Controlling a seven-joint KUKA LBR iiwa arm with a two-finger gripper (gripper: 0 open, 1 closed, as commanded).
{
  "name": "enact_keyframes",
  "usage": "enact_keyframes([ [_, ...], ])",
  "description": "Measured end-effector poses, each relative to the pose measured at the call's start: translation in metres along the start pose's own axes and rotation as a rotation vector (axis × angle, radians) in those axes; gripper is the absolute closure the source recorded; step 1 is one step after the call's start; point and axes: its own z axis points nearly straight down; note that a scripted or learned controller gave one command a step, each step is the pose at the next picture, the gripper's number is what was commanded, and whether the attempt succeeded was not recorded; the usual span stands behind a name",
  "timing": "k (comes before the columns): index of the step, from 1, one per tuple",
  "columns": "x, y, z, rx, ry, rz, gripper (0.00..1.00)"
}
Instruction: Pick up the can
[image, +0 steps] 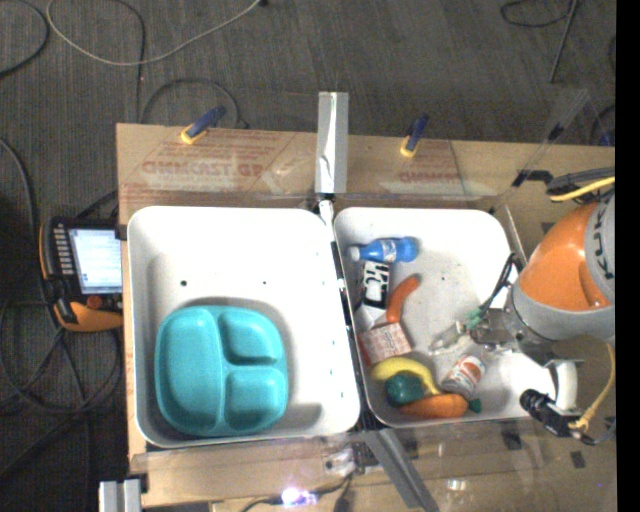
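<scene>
I note a divided tray (222, 367) in the left bin (240, 225); the can (464, 375) lies in the right bin (440, 222), near its front wall.

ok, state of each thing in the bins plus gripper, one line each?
gripper: open, low over the right bin, holding nothing
can: lying on its side, just beside the gripper, not grasped
blue bottle: lying on its side
teal tray: flat in the left bin, nothing in its compartments
carrot: lying flat by the near wall
</scene>
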Motion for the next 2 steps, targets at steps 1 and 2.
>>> enact_keyframes([
  [1, 0.0002, -0.0003, -0.0054, 0.007, 0.002, -0.002, 1.00],
  [2, 0.0002, -0.0006, -0.0051, 0.008, 0.002, -0.002, 0.00],
])
